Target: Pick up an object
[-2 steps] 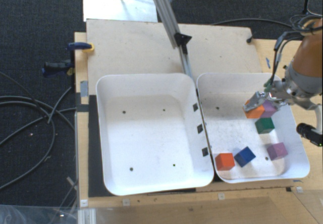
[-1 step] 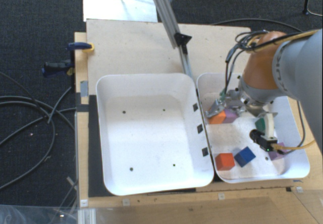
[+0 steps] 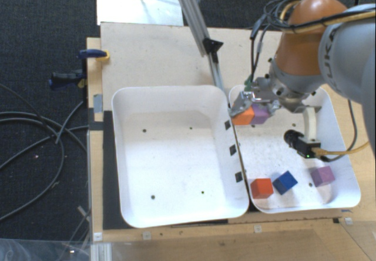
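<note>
where fingers meet orange block | grip unclear | block's axis indistinct

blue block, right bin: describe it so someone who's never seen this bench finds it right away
Start at the right-hand white bin, the one the arm reaches over, and go to its near edge at the bottom of the view. Three small blocks sit there in a row: the blue block is the middle one, between the red block on its left and the purple block on its right. It is the one blue block there.
</note>
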### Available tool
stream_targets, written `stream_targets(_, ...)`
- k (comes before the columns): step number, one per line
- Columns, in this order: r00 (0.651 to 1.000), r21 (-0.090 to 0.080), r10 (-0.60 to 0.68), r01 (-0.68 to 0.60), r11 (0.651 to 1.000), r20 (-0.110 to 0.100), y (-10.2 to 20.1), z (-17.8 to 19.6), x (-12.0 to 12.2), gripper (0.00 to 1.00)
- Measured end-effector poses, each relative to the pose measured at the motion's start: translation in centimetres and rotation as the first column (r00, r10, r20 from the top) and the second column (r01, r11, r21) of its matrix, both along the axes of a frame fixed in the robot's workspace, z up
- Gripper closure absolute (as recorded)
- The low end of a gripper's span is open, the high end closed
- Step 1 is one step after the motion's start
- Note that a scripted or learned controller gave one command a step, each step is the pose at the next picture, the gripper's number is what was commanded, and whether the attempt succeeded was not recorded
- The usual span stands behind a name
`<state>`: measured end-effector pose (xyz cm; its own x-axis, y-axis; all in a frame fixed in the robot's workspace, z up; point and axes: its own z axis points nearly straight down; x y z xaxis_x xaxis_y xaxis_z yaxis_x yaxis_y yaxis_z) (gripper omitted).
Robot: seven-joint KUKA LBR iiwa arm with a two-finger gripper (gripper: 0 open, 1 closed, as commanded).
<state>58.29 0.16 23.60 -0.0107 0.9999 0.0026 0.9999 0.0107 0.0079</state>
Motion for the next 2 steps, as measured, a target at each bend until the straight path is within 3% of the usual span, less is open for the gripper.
stream_targets(1,1.0,-0.001,-0.002,0.002,1.0,-0.013,3.6,-4.9,-0.8,1.0)
stream_targets(2,1.0,0.002,0.001,-0.001,1.0,-0.001,9.0,6.0,-6.9,1.0)
